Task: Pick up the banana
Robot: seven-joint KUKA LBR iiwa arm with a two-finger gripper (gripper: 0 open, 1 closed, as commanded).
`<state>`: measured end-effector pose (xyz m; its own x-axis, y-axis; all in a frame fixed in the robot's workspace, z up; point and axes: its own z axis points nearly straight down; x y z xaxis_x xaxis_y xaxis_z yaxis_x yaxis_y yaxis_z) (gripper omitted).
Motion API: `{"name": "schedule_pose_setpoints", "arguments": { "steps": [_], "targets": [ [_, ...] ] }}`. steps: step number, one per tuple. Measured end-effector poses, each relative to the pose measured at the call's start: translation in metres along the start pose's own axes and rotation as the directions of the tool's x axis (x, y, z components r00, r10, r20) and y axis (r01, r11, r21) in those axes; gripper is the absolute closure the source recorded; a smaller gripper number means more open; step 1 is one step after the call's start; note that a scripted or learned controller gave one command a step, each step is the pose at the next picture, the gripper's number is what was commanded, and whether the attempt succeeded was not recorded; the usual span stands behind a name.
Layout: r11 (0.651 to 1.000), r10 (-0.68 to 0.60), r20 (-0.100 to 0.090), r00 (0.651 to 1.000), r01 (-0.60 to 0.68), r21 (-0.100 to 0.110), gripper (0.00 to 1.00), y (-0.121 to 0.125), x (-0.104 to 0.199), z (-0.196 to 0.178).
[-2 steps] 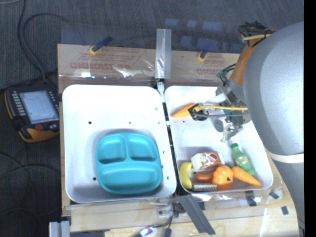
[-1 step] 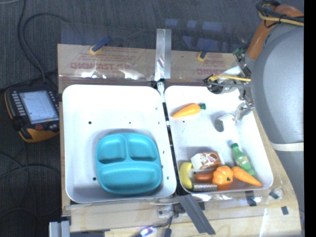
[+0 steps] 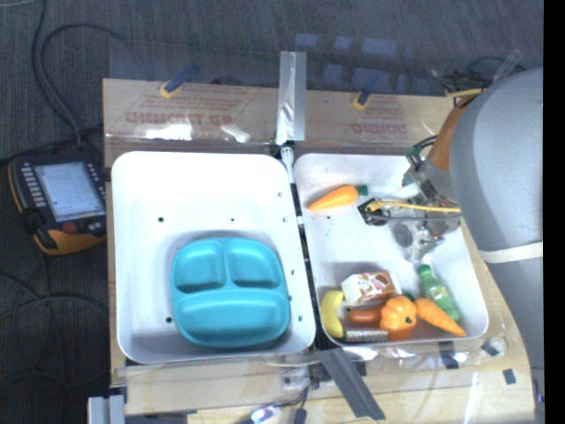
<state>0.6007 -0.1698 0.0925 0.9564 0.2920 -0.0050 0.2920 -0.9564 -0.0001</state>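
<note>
The banana (image 3: 331, 314) is yellow and lies at the front left corner of the right bin (image 3: 388, 170), against the dividing wall. It is wedged beside a white and red packet (image 3: 366, 286) and an orange pumpkin-like toy (image 3: 398, 314). My gripper (image 3: 415, 235) hangs over the right middle of the same bin, behind and to the right of the banana and well apart from it. Nothing shows in its grasp. The grey arm (image 3: 508, 166) covers the bin's right edge.
A carrot (image 3: 332, 198) lies at the back of the right bin. A second carrot (image 3: 439, 317) and a green bottle (image 3: 435, 288) sit in the front right corner. The left bin (image 3: 159, 193) holds a blue divided plate (image 3: 231, 291). A pendant (image 3: 60, 197) lies on the floor at left.
</note>
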Motion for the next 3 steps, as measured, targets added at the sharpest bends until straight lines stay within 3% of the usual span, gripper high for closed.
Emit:
{"name": "schedule_pose_setpoints", "arguments": {
  "steps": [1, 2, 3],
  "targets": [
    [0.990, -0.138, -0.005, 0.990, 0.138, 0.006, 0.00, 0.039, 0.014, 0.004],
    [0.990, -0.142, -0.008, 0.990, 0.142, -0.006, 1.00, 0.040, 0.015, -0.007],
    [0.996, 0.090, 0.000, 0.996, -0.090, -0.001, 1.00, 0.060, 0.030, -0.093]
  ]
}}
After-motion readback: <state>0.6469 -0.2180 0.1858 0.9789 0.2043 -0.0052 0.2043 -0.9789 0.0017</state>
